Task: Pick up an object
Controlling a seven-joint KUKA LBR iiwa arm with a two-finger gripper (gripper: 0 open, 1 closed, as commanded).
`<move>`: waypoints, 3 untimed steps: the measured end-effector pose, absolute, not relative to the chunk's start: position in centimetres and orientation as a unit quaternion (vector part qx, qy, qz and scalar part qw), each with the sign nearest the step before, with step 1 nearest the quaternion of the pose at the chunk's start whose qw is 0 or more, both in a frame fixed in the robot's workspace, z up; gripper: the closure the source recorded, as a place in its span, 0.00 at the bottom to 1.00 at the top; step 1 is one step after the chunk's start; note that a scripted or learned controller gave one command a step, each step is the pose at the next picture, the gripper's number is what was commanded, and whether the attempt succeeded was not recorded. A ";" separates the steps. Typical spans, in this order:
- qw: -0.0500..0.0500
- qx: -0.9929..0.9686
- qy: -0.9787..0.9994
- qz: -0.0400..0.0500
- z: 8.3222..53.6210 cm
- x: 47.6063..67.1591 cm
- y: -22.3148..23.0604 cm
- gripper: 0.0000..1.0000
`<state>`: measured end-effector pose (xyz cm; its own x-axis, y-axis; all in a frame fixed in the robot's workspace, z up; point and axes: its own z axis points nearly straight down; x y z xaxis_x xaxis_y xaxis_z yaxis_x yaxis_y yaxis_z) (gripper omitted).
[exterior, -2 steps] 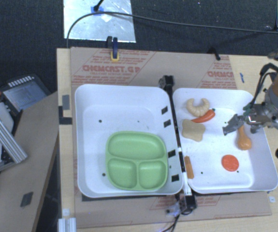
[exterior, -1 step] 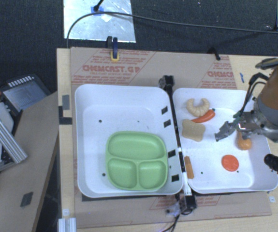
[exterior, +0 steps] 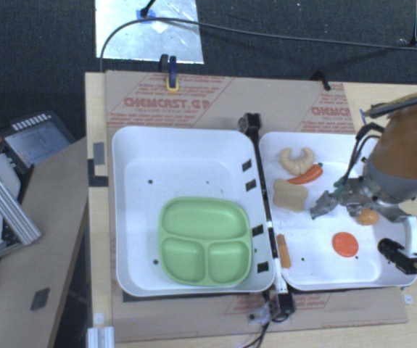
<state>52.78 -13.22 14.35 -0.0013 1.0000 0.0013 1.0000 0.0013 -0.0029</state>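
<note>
White bins sit side by side on the tabletop (exterior: 215,96); the left bin (exterior: 132,194) holds a green divided tray (exterior: 204,239). Over the right bin (exterior: 302,270), the hand (exterior: 324,204) hangs beside a tan block (exterior: 290,195), perhaps its target; its grip is unclear.

Arm (exterior: 411,151) cut off by right edge, upper part out of frame. Tool (exterior: 324,205) too blurry to read the fingers. Small orange obj (exterior: 368,217) just right of tool, partly hidden under the wrist; shape unclear. Grey device (exterior: 30,142) far left of tool cut by left edge.
</note>
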 end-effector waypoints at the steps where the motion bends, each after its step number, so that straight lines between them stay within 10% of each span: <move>1: 0.001 -0.707 -0.708 0.000 9.2 52.8 -13.2 0.00; 2: -0.001 -0.706 -0.708 -0.001 10.5 52.9 -13.2 1.00; 3: -0.002 -0.706 -0.708 -0.001 14.8 53.1 -13.5 1.00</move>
<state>53.10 -13.54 14.78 -0.0031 1.0000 -0.0015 1.0000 0.0031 0.0052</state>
